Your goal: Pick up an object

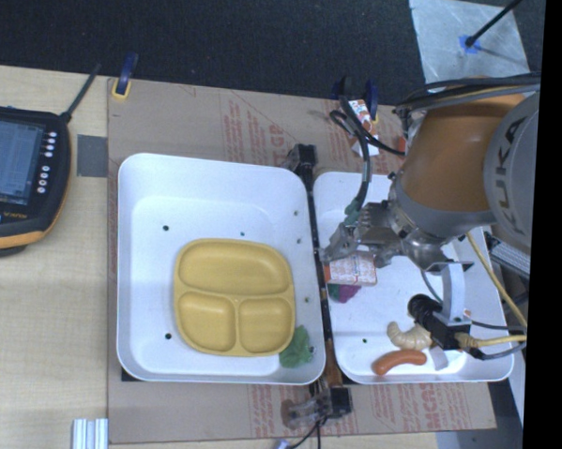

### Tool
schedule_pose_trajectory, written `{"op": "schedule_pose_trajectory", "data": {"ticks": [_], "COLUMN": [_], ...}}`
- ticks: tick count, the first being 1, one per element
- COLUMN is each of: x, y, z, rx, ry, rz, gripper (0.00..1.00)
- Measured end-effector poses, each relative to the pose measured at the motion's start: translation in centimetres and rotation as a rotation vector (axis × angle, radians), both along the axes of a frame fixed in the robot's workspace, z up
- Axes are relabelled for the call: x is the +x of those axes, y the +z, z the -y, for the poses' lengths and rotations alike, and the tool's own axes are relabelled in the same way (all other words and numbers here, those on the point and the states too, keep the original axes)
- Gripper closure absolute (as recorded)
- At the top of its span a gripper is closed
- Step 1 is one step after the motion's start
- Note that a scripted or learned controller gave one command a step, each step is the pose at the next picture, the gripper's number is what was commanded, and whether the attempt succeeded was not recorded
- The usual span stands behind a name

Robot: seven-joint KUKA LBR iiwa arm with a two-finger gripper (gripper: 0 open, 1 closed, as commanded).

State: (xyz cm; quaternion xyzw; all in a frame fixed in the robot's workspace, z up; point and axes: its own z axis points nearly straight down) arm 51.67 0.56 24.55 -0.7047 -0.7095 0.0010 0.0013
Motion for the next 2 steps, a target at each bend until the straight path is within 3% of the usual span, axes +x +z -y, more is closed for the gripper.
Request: {"op": "schedule_pose_trajectory", "data": {"ticks": [1, 2], "x": [3.2, 3.1], "y": [-0.6, -0.9], "z": [-4.2, 2.7], "rx": [-0.002, -0.002], "ry": [0.001, -0.005], "rz": [-0.001, -0.002], "gripper": [1.00, 1.00]}}
